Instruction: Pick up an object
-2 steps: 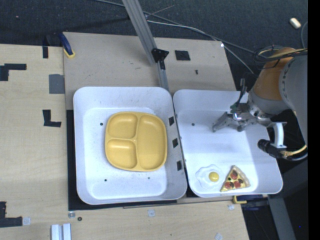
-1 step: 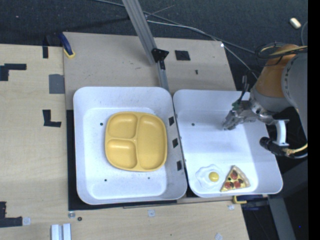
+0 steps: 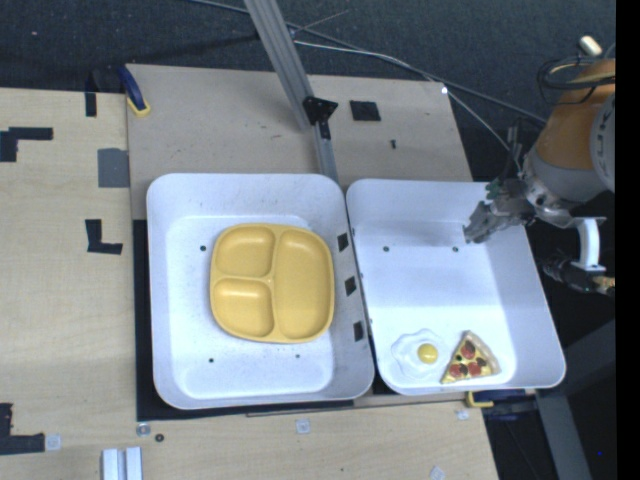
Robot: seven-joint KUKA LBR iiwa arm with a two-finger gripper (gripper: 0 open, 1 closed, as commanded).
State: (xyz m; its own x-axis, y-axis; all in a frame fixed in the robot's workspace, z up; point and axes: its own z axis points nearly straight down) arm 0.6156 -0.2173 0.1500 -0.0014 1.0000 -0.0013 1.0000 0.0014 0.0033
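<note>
Pincer [image 3: 478,226] hangs over the far right part of the right bin [image 3: 520,268], close to its right rim; whether its tips are apart or together cannot be told, and nothing shows between them. Bare white floor lies open to its left and nearer side. At that bin's near edge sit a fried egg [image 3: 417,352] and, just right of it, a pizza slice [image 3: 470,357]. The left bin [image 3: 180,268] holds a yellow divided plate [image 3: 272,282] near its middle, on the worktop [image 3: 60,268].
</note>
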